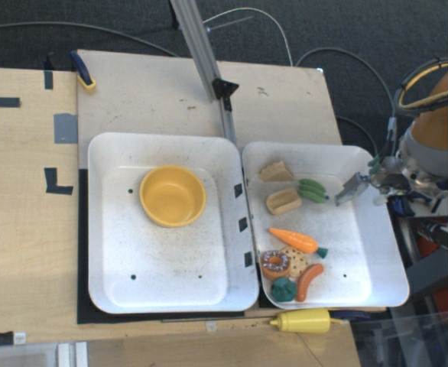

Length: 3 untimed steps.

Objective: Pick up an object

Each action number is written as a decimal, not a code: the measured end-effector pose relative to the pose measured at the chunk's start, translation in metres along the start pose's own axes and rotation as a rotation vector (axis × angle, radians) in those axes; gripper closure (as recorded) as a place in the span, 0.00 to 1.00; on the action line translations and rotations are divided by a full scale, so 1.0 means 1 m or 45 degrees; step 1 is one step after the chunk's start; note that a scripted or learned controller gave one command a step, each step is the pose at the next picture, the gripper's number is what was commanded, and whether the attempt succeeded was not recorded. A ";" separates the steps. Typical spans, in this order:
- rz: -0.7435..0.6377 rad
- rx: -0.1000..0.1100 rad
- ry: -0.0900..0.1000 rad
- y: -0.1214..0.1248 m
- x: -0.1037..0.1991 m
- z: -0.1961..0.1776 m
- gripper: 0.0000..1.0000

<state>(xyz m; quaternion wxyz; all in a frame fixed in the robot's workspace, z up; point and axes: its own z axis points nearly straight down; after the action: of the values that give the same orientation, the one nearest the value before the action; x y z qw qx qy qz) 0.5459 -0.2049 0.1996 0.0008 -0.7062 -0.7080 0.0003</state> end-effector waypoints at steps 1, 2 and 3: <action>0.000 0.000 0.000 0.000 0.000 0.000 0.00; 0.002 0.007 0.000 0.001 -0.002 0.064 0.00; 0.001 -0.003 -0.004 0.002 -0.002 0.111 0.00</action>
<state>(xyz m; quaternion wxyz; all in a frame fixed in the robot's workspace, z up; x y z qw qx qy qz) 0.5478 -0.2070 0.0884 -0.0010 -0.7065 -0.7078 0.0006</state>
